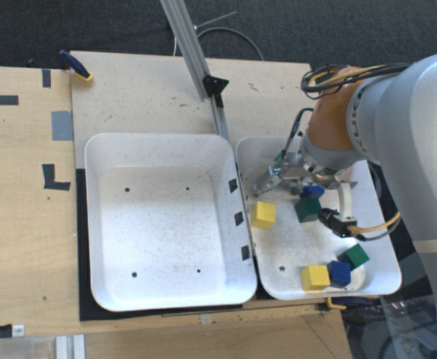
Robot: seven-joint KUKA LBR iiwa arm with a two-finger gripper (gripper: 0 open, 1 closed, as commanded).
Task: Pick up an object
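The right bin holds several small blocks. A yellow cube lies near its left wall. A dark green block sits in the middle with a blue piece just above it. At the front a yellow cube, a blue cube and a green cube are clustered. My gripper reaches down from the right, directly over the blue piece and the dark green block. The wrist hides its tips.
The left bin stands beside the right one. A slanted metal rail crosses the back and ends near the bins' shared wall. Cables trail by the wrist. A blue and yellow clamp lies at the back left.
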